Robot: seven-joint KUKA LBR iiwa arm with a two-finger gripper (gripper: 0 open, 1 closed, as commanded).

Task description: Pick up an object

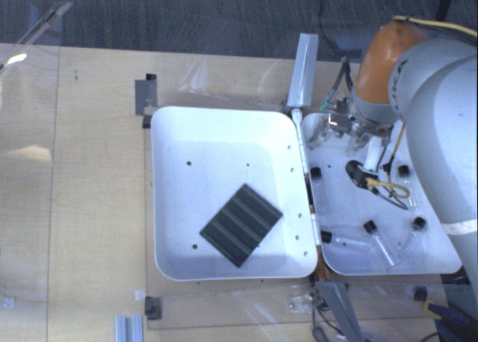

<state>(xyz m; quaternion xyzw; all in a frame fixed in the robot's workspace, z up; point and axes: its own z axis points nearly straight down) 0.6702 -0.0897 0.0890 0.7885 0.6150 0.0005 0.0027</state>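
A dark grey ribbed rectangular pad (241,225) lies flat and turned diagonally in the front half of the left bin (172,184). The grey arm with its orange band comes in from the right, and the gripper (345,128) hangs over the back left corner of the right bin (441,262), close to the wall between the two bins. It is well apart from the pad. I see nothing held in it.
Two small clear tube-like pieces (346,241) (383,251) lie near the front of the right bin, among a few small black knobs (369,225). A metal bar (303,72) stands behind the divider. The arm covers much of the right bin.
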